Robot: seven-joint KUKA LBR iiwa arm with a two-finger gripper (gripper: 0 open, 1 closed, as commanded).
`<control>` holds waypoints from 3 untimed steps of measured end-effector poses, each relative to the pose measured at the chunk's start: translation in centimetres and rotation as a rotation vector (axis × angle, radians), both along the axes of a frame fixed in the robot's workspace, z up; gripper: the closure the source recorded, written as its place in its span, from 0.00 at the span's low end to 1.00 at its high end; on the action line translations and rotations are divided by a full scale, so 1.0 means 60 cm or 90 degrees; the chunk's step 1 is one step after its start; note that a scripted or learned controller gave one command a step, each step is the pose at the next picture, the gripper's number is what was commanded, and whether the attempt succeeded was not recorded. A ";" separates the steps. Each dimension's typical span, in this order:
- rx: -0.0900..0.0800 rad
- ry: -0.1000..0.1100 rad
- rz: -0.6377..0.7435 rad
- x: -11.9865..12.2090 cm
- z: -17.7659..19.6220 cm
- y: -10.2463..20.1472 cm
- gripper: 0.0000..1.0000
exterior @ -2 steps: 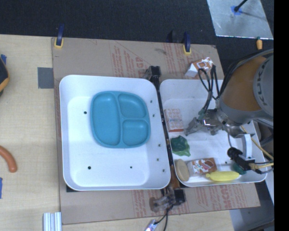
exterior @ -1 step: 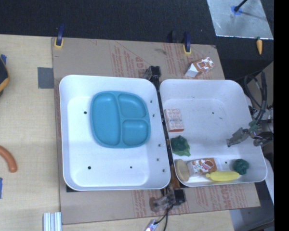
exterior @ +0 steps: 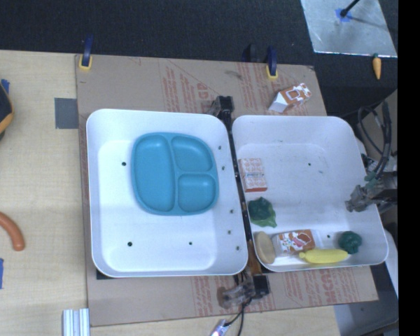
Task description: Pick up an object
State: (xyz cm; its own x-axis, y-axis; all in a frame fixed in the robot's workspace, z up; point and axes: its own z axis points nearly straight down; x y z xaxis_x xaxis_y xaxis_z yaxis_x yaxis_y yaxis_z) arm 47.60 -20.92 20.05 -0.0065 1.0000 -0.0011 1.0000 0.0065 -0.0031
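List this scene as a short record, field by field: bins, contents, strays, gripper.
left bin: holds a blue divided plate
right bin: holds a small red-and-white packet, a green leafy toy, a red-and-white carton, a yellow banana and a dark green piece
outside the bins: a small carton on the cardboard above the right bin; a sausage on the bench at far left
gripper: at the right bin's right edge, nothing seen between its fingers

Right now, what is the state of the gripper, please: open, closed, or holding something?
Gripper: at the right bin's right edge; open or shut cannot be told, and nothing is seen between its fingers.
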 end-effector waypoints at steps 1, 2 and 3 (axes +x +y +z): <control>0.001 0.001 0.000 0.000 0.017 0.128 1.00; 0.001 0.001 0.000 0.034 -0.008 0.239 1.00; 0.000 0.000 0.000 0.112 -0.015 0.355 1.00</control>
State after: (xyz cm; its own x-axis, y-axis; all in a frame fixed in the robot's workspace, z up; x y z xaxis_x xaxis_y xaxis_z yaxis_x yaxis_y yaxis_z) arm 54.34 0.38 19.15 -0.0069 1.0000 -0.0008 1.0000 0.0069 -0.0034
